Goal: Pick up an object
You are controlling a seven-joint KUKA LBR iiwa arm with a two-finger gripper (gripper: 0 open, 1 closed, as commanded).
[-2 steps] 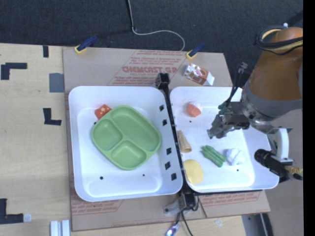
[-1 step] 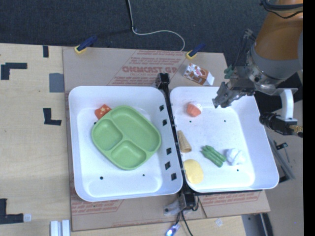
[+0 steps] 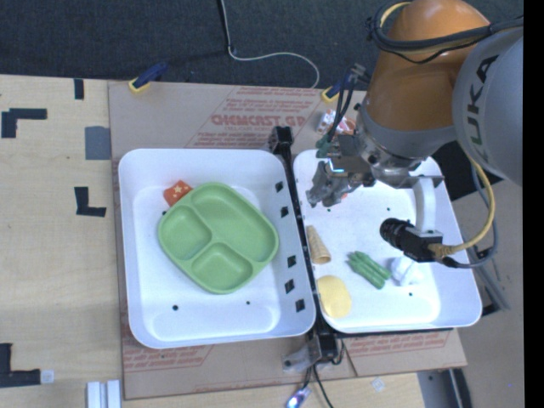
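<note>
My gripper (image 3: 327, 191) hangs over the upper left part of the right bin (image 3: 455, 308), below the orange-banded wrist. Its dark fingers point down at the bin floor, and nothing shows between them. Just below it a tan cone-shaped piece (image 3: 318, 245) lies near the bin's left wall. A yellow lemon-like object (image 3: 335, 296) rests near the front left corner. A green bean pod (image 3: 368, 269) lies in the middle of the bin. A small white object (image 3: 401, 269) sits to the right of the pod.
The left bin (image 3: 144, 313) holds a green divided plate (image 3: 218, 236), with a small orange-red piece (image 3: 177, 192) at its upper left edge. A black divider (image 3: 293, 228) runs between the bins. A black cable fitting (image 3: 410, 238) on the arm hangs over the right bin.
</note>
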